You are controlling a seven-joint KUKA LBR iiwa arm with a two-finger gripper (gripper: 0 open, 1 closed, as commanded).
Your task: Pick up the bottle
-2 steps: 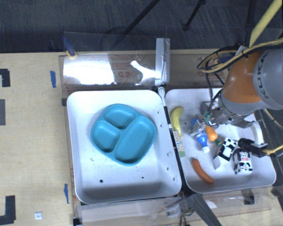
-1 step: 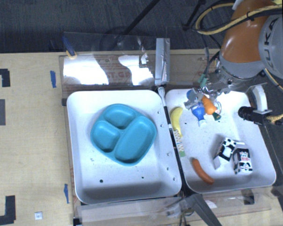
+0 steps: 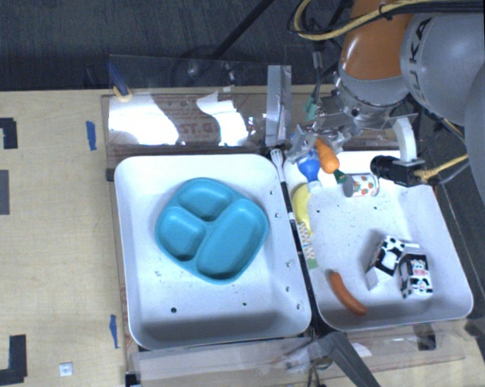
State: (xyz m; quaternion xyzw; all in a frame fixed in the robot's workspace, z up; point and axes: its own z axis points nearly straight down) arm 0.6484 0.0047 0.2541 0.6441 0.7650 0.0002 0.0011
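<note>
The bottle (image 3: 302, 206) lies along the left wall of the right bin (image 3: 436, 220). It has a yellow body, a blue cap pointing toward the far edge and a printed label at its near end. My gripper (image 3: 317, 140) hangs at the bin's far left corner, just above the blue cap. An orange carrot-shaped piece (image 3: 327, 156) sits right beside the cap, under the gripper. The grey wrist and orange band rise behind it at the upper right.
The right bin also holds a small red-and-white spotted item (image 3: 362, 185), a black-and-white cow toy (image 3: 402, 266) and an orange sausage (image 3: 345, 292). A blue divided plate (image 3: 212, 228) sits in the left bin (image 3: 141, 257). A black fitting (image 3: 390, 169) juts from the arm.
</note>
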